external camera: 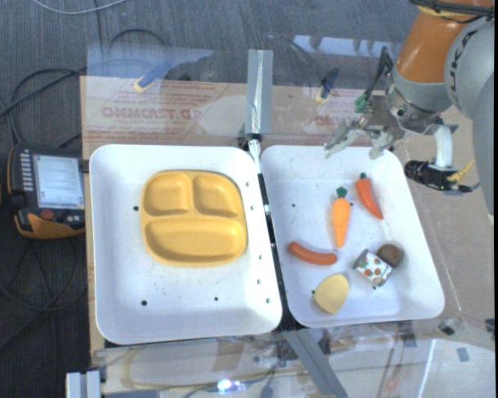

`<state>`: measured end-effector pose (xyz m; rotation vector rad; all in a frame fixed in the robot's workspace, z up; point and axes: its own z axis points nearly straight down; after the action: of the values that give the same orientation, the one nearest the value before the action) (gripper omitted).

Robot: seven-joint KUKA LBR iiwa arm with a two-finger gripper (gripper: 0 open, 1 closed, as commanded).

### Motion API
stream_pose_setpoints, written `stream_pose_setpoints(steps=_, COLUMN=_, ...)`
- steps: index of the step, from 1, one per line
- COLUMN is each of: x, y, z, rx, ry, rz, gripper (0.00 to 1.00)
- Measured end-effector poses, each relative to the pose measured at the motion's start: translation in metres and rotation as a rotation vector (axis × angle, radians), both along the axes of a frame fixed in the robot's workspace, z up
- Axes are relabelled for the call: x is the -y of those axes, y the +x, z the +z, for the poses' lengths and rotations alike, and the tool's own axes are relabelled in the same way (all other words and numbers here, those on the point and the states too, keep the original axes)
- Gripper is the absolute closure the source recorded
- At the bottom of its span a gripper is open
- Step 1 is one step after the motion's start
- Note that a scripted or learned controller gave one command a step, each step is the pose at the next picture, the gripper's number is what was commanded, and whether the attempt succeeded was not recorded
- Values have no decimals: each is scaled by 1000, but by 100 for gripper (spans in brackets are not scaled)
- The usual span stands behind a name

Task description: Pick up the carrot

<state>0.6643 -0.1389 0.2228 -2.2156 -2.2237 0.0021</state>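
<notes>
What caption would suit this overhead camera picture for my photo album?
Robot claw open above the right bin's far edge, the carrot lying untouched among toy foods; a yellow tray fills the left bin.

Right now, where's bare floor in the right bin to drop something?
Right bin: free along the left wall above the sausage, and in the far left corner. Crowded around the carrot, the chili and the near-right cluster. Left bin: only margins around the yellow tray.

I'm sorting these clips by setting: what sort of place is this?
Probably a robot lab or test bench, not a kitchen. Two white bins hold toy food such as a carrot and a yellow tray, a control pendant lies beside them, and loose cables trail on the floor.
</notes>
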Motion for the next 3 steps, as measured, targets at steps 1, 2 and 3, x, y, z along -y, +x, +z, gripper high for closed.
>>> stream_pose_setpoints(steps=1, x=50, y=-25, z=-126, rx=0, ry=-5, rz=-110, gripper=0)
stream_pose_setpoints(steps=2, x=30, y=-57, z=-131, rx=18, ry=-7, rz=89, gripper=0)
stream_pose_setpoints(steps=3, x=27, y=-56, z=-122, rx=18, ry=-2, rz=91, gripper=100)
